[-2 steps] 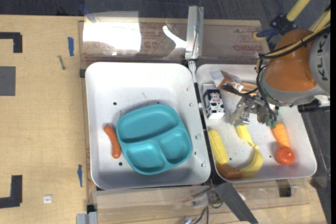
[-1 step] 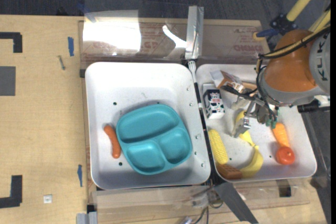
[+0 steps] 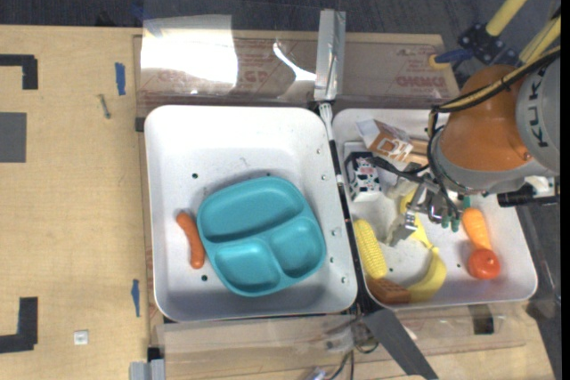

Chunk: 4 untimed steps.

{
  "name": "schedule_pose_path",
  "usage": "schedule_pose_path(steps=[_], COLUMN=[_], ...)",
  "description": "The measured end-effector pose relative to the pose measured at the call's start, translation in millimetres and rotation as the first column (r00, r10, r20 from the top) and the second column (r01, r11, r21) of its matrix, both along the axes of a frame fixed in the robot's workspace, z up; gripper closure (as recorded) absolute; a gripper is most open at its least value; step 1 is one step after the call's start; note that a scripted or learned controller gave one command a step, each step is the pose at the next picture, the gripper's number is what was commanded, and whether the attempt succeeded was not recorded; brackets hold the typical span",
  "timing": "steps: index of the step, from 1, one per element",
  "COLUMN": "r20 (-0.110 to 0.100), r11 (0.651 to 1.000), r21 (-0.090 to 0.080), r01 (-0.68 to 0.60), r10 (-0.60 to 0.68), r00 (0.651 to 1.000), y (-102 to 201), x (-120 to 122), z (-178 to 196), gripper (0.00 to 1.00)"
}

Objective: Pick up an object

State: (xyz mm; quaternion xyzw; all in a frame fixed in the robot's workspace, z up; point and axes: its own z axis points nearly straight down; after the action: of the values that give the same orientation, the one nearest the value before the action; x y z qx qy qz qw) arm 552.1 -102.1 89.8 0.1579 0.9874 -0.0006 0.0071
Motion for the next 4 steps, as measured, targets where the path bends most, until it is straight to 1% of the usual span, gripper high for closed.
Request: schedule_pose_path(steps=[1, 2, 3, 4], r20=[0.011, -0.012, -0.002, 0.0], r11=[1.0, 0.929, 0.985, 0.968], r21=[-0.001, 0.003, 0.0, -0.002], r01=[-0.001, -0.37, -0.17, -0.25], r10=[0.001, 0.37, 0.17, 0.25], r00=[1.0, 0.929, 0.985, 0.968], y=[0, -31, -18, -13], x=[3, -72, 2, -68], z=[13, 8, 1, 1], gripper=[1.0, 1.0, 1.0, 1.0])
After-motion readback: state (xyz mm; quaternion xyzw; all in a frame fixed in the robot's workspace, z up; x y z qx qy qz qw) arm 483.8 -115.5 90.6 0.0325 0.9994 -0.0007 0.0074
